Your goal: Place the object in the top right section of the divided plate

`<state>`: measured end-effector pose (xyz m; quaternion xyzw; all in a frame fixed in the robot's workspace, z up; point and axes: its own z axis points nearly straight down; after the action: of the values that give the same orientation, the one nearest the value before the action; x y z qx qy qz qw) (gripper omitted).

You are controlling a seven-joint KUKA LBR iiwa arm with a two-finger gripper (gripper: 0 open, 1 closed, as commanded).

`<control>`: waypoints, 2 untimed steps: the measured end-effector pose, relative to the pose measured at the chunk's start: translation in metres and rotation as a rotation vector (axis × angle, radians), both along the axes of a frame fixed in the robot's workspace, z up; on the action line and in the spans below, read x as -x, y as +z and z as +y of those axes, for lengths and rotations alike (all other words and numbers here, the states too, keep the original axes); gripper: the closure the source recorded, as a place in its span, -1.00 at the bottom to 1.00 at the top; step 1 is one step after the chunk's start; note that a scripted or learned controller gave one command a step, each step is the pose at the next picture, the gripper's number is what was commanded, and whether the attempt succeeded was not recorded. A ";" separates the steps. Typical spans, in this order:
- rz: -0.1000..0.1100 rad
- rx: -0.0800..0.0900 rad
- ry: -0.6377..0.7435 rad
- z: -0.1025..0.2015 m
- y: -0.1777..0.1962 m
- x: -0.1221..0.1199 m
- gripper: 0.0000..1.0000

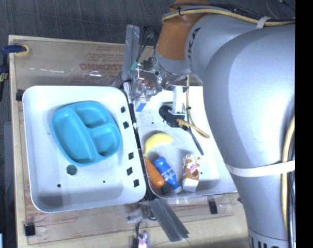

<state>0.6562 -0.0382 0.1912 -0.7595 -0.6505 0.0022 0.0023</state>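
Item 1 – left bin [94, 192]: holds a blue divided plate [87, 133], lying flat toward 10 o'clock of the bin's middle. A small dark round piece [71, 170] sits just off the plate's rim at 7 o'clock.

Item 2 – right bin [152, 119]: a yellow banana [159, 140] near the middle. At 6 o'clock from it are an orange carrot [154, 173] and a blue bottle [166, 173], lying side by side and touching. A small carton [191, 172] stands just beside the bottle at 3 o'clock. Which of these is the task's object cannot be told; all lie well apart from the plate.

Item 3 – grey arm [239, 76]: its gripper [141, 94] is at the right bin's 11 o'clock corner, close to the wall shared by the bins. Whether it is open or closed, or has hold of anything, cannot be told.
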 end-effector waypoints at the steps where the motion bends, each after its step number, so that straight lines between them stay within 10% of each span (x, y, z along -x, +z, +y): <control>1: 0.000 0.001 -0.101 -0.029 0.005 0.043 1.00; 2: 0.000 0.000 0.111 0.052 -0.001 0.075 1.00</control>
<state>0.5812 0.0133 0.1903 -0.7222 -0.6917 0.0023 0.0020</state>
